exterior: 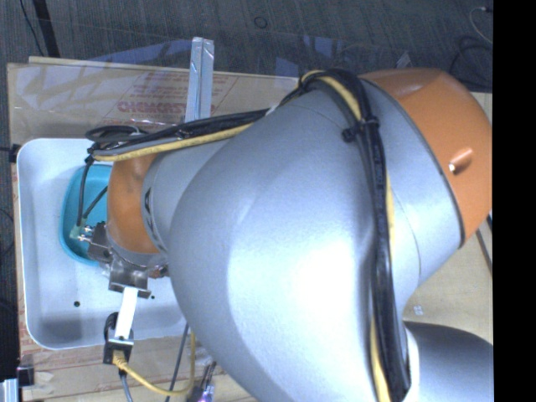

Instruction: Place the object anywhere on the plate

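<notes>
The grey arm (318,249) covers most of what we see, and we cannot tell what lies under it. Past its orange band (127,201) the end effector (95,239) reaches down over the left bin (33,224). It is mostly hidden by the wrist, so we cannot tell how far open it is or whether it has hold of anything.

A blue plate (77,216) lies in that bin. Only its left part shows, as the wrist cuts off the rest. We cannot make out the object, either on the visible part of the plate or elsewhere.

A dark speck (77,302) on the bin floor is too small for us to identify.

Bare white floor runs between the plate and the bin's left wall and widens toward the near corner. The bench (84,90) shows beyond the bin's far rim.
</notes>
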`<control>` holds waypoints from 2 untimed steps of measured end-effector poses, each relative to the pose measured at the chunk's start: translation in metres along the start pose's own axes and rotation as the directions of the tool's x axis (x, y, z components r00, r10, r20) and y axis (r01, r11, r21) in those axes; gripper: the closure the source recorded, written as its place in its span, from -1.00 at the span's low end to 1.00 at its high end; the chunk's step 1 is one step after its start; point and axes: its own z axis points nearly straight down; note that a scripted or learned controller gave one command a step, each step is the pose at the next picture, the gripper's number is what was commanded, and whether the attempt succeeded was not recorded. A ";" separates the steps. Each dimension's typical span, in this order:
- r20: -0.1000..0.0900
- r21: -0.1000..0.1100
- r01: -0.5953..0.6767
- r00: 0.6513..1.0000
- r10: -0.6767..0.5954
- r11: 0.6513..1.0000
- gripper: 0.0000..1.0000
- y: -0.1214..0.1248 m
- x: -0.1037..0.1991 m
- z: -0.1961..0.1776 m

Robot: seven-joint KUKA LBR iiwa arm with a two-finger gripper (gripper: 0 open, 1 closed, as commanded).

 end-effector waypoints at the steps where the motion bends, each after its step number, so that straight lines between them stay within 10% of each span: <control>1: -0.002 -0.003 0.164 0.986 -0.164 0.986 1.00 0.092 -0.052 0.002; 2: -0.005 -0.002 -0.178 0.984 0.178 0.984 1.00 0.100 -0.089 -0.067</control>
